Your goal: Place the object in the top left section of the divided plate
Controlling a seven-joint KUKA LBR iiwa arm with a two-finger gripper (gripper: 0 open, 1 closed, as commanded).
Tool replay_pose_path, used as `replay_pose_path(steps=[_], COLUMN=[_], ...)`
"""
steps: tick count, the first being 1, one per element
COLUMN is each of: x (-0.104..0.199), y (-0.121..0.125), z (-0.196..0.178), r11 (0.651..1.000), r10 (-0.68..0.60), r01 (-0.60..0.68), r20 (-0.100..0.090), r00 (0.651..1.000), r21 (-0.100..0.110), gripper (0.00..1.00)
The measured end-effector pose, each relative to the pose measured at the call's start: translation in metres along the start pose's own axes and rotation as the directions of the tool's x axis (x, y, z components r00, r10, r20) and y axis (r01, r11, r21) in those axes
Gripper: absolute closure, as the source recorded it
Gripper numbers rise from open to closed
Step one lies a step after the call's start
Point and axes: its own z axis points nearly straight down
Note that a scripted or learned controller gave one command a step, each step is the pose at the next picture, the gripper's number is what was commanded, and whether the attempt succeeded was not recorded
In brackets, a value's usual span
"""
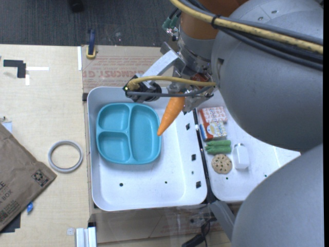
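Carrot [170, 115]: hangs tip-down from the tool [186, 98], pinched at its thick end
Plate [128, 134]: top left section lies well left; carry across, lower, release

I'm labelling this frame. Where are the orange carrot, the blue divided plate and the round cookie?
Orange carrot [170, 115]: camera view, middle of its body.
Blue divided plate [154, 138]: camera view, right-hand rim.
Round cookie [221, 164]: camera view, centre of its top.

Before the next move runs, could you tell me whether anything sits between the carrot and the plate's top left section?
Nothing visible does. The carrot hangs tip-down by the plate's right rim, and every section looks bare.
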Motion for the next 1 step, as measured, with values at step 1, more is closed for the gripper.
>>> replay_pose_path(steps=[1], x=[-0.0322], y=[-0.0268], z=[-0.0250], r11=[1.000], r10=[0.002], r01=[-0.002], r20=[-0.001], r00=[1.000], r21=[0.000], gripper=[1.00])
